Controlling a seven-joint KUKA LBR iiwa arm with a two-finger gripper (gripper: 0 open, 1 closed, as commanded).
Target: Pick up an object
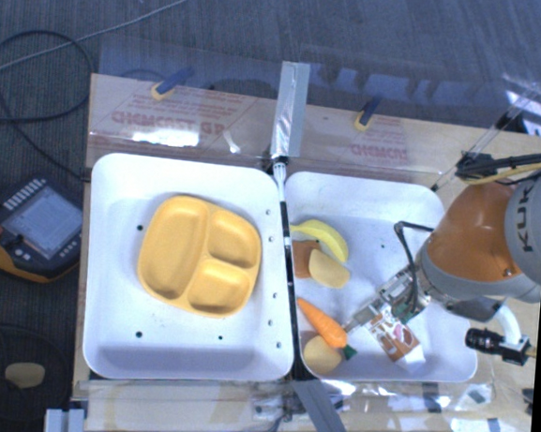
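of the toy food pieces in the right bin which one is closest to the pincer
The orange carrot, lying diagonally in the right bin. Its green end points toward the pincer, while the banana sits farther off.

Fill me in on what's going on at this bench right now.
A grey and orange robot arm reaches from the right into the right bin. Its gripper is low over a small red-brown carton, next to a carrot. A banana and some tan food pieces lie nearby. Nothing is visibly lifted yet. The left bin holds a yellow divided tray.
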